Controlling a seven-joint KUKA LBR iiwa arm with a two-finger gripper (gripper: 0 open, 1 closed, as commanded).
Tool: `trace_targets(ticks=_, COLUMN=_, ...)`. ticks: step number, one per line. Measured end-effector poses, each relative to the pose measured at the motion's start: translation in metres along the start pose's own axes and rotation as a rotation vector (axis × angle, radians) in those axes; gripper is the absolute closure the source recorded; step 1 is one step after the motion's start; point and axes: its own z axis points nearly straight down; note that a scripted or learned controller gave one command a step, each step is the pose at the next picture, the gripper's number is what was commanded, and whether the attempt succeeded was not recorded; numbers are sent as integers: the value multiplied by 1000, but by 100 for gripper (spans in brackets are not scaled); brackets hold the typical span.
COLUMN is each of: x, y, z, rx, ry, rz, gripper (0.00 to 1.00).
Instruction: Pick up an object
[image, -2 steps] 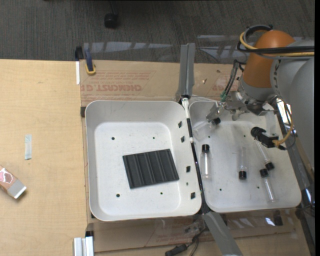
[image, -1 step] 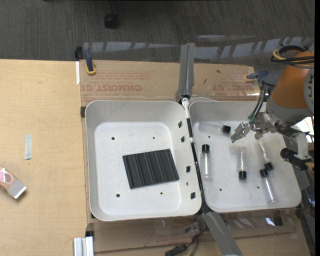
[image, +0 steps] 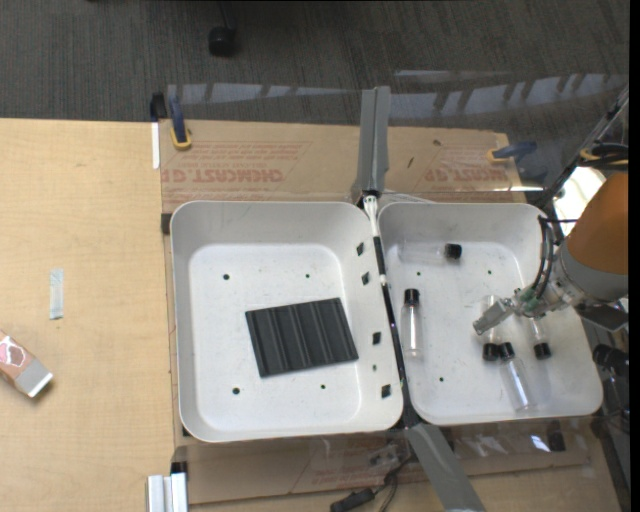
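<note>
Clear vials (image: 411, 322) with black caps lying in the right bin (image: 470, 405), one near its left wall, another (image: 516, 382) below the gripper (image: 512, 310), gripper low over the bin floor, finger state impossible to tell, black ribbed mat (image: 301, 336) in left bin (image: 200, 300).

bins: two shallow white plastic bins (image: 200, 240), side by side | pads: one black ribbed rectangular mat (image: 301, 336) in the left bin | vials: two clear plastic tubes with black caps (image: 411, 320) in the right bin | caps: three small loose black caps (image: 452, 252), same bin | clamps: two blue clamps (image: 178, 128) on the cardboard's far edge
</note>
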Motion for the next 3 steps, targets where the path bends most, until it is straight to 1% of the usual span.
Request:
trace_targets(ticks=1, x=12, y=-40, z=1, rx=4, ry=1, rz=-38, gripper=0)
trace_targets(ticks=2, x=-25, y=3, z=-61, rx=22, ry=-23, rz=-151, gripper=0)
trace_targets(ticks=3, x=-52, y=80, z=-102, rx=22, ry=-24, rz=-251, gripper=0)
